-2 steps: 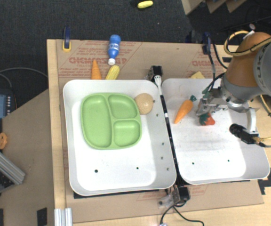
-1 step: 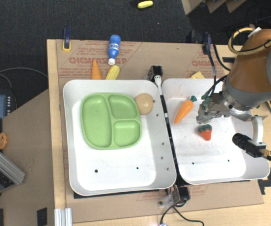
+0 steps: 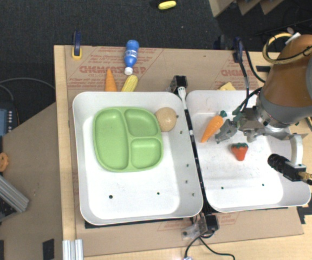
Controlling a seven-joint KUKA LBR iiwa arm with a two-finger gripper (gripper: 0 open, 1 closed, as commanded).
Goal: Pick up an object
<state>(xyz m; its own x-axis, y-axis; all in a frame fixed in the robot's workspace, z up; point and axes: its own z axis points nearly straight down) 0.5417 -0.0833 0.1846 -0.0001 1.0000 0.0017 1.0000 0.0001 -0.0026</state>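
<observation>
Beside the carrot (image 3: 212, 128), gripper (image 3: 226, 133)

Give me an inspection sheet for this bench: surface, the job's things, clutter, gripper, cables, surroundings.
Surface: wooden bench bearing a left bin and a right bin, side by side.
Job's things: toy carrot and toy strawberry in the right bin; green divided plate and a tan ball in the left bin.
Clutter: blue bottle, second carrot and corn cob on the bench behind the left bin.
Gripper: gripper low in the right bin beside the toy carrot; fingers unclear.
Cables: black cables near the arm.
Surroundings: yellow object on dark floor.
</observation>
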